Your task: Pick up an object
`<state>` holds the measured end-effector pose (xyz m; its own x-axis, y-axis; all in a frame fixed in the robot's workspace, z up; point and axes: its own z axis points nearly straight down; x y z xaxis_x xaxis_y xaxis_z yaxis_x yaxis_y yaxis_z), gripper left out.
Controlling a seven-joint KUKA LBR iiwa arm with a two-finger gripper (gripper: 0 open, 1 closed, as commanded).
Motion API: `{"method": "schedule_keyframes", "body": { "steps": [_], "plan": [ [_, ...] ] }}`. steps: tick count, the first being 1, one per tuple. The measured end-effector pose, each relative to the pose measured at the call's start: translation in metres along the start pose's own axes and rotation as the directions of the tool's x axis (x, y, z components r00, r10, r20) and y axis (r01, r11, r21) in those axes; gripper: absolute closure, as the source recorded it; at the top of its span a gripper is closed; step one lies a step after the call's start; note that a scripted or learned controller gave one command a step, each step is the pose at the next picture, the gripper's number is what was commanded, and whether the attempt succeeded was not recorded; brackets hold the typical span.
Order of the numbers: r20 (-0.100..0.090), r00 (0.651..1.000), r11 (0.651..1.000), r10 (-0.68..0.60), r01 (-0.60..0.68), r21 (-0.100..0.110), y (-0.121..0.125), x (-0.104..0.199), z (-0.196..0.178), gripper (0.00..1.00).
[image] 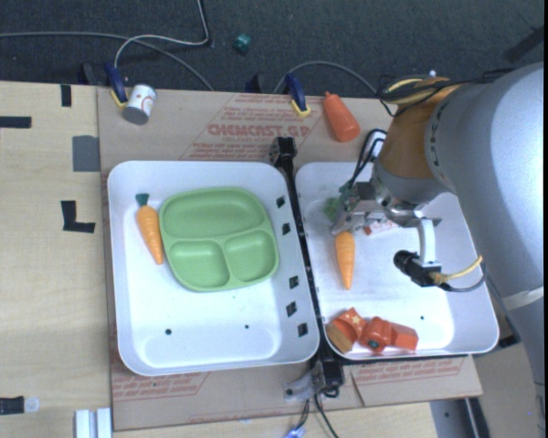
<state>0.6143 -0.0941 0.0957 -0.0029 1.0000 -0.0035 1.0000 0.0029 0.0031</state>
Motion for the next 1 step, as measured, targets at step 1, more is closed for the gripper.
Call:
{"method": "schedule_keyframes", "body": {
  "steps": [1],
  "plan": [
    [-0.004, 1.000, 1.000, 0.001, -0.001, 0.003, -0.0443, 0.0447, -0.0959, 1.00]
  ]
}}
